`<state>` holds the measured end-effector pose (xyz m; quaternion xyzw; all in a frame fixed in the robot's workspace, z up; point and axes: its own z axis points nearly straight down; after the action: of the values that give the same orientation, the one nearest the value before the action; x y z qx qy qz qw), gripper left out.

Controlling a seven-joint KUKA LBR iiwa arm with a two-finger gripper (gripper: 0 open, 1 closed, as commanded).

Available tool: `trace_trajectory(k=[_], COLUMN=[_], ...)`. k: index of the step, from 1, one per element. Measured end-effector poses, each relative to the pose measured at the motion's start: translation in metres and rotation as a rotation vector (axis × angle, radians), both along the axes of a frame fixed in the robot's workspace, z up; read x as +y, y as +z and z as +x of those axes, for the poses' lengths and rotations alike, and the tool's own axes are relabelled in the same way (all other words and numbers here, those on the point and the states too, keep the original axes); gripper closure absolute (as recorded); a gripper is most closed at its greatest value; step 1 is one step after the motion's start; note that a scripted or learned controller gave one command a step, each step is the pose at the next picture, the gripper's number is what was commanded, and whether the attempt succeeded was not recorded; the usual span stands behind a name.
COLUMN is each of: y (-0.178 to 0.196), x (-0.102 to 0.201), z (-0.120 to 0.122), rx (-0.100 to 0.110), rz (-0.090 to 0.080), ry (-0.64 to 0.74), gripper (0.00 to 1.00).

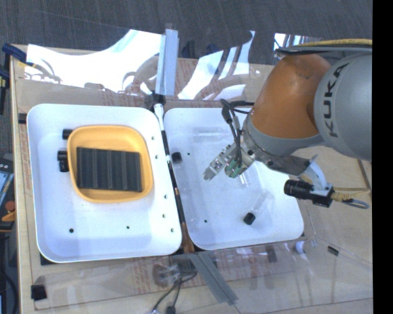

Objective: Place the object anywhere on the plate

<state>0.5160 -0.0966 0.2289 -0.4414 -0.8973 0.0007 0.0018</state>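
Observation:
A yellow plate (109, 138) with a dark ridged centre lies in the left white bin (52, 234). A small black block (249, 218) rests on the floor of the right white bin (209, 237), near its front. Another small black piece (176, 156) sits close to that bin's left wall. My gripper (224, 167) hangs over the middle of the right bin, above and to the left of the block and apart from it. The grey and orange arm reaches in from the right and hides the bin's far right part.
Small black pieces (63, 159) lie against the plate's left rim in the left bin. A raised divider (170, 175) separates the two bins. A black cable fitting (308, 191) sticks out under the arm by the right bin's edge.

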Motion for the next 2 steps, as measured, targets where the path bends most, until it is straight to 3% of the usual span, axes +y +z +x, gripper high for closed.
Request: trace_trajectory(k=[1,2], y=[-0.015,0.102], x=[0.019,0.068], z=[-0.018,-0.002], rx=[-0.001,-0.007], rz=[0.001,-0.001], ry=[0.266,0.318], gripper=[1.0,1.0])
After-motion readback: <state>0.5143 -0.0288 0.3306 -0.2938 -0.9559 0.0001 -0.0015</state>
